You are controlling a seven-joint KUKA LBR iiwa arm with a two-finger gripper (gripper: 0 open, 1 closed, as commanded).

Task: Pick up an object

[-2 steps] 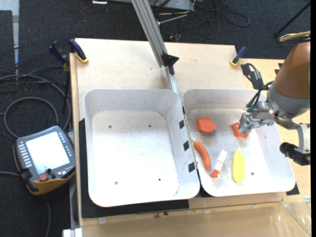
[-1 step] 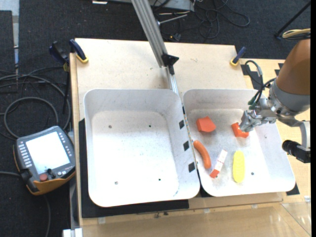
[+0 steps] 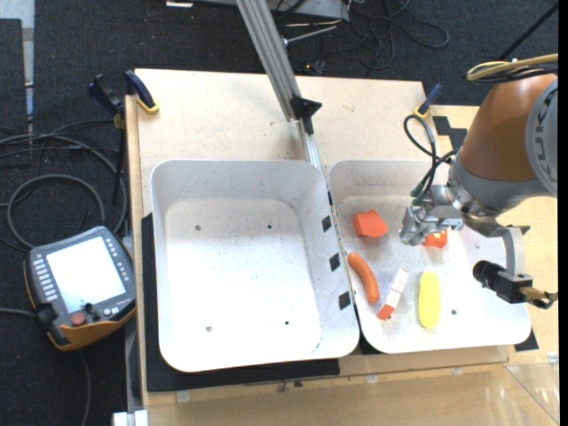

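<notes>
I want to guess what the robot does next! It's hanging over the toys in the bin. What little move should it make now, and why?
Probably a short move straight down. The gripper hangs in the right bin right above a small orange piece, beside the orange block. Nothing can be seen held between its fingers, so lowering onto that piece looks like the best way to try a grab.

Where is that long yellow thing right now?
The long yellow thing lies in the right-hand bin of the camera view, near its front edge, just right of the white-and-red tube and below the pincer.
</notes>
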